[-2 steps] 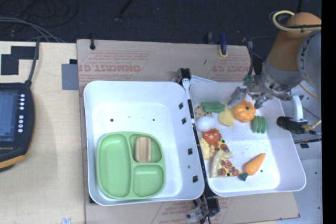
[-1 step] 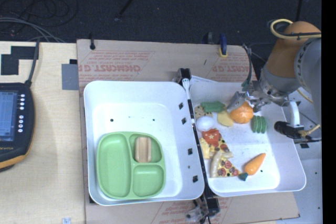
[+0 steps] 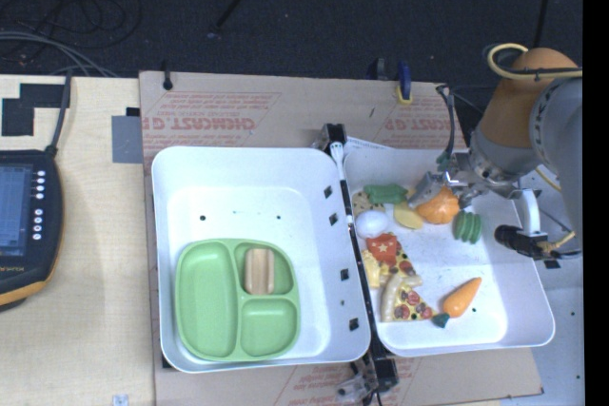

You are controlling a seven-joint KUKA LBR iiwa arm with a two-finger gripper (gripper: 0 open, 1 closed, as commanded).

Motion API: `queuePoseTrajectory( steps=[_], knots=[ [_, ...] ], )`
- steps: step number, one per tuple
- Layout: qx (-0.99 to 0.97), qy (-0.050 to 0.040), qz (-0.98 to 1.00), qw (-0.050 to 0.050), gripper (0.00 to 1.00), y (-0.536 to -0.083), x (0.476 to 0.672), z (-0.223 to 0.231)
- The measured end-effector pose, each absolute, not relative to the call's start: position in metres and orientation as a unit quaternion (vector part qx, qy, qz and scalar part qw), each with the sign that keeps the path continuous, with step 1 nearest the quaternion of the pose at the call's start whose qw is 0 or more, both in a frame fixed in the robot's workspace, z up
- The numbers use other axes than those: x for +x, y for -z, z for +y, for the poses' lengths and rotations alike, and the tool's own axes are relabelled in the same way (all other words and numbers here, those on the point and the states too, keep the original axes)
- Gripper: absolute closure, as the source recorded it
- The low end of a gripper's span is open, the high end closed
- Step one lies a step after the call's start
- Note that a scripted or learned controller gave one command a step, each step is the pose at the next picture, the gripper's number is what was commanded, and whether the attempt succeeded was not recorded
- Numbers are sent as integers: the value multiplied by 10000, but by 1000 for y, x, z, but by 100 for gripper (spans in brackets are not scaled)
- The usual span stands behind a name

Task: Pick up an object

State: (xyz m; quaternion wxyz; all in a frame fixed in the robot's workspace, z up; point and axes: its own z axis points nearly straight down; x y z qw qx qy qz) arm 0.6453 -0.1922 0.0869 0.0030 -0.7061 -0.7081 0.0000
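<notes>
Gripper (image 3: 449, 185) hung low over the right bin (image 3: 519, 299), at its far side; whether it was open or closed, I cannot tell. An orange toy (image 3: 439, 205) lay just under it, beside a green piece (image 3: 466, 226).

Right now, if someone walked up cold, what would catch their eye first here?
Probably the green tray in the left bin, with a tan block in its upper right compartment. Then the toy food in the right bin: a carrot, pizza slice and white egg. The gripper sits over an orange piece at the back.
</notes>
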Motion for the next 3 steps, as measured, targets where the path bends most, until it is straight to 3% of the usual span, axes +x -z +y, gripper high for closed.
queuePoseTrajectory(
  steps=[1,2,3],
  knots=[
    [-7051,0,-7091,23,100,-95,646,-192],
    [-7051,17,-7091,-48,100,-91,648,-111],
    [-7060,15,-7082,1,100,-194,578,-68]
  ],
)
